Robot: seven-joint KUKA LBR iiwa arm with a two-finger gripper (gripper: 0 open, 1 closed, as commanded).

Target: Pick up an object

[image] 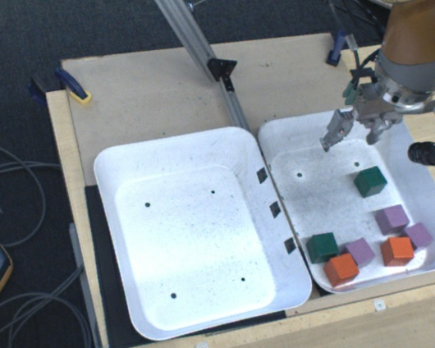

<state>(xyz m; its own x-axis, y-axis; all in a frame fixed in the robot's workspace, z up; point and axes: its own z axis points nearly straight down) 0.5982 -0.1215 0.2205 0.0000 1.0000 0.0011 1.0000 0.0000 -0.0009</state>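
In the right bin [434, 197] lie several small blocks: a green one [370, 181] near the middle, a darker green one [322, 246] at the near left, two orange ones [342, 269] [397, 250] and three purple ones [391, 219] [359, 251] [418, 235] along the near side. My gripper [356, 129] hangs over the far part of the right bin, above and behind the green block. Its two fingers [335, 131] are spread apart with nothing between them.
The left bin [123, 227] sits beside the right one, with a row of black clips along their shared wall. A slanted metal pole [194, 40] crosses the bench behind the bins. Blue clamps [73, 84] hold the board's far corners. Cables lie on the floor.
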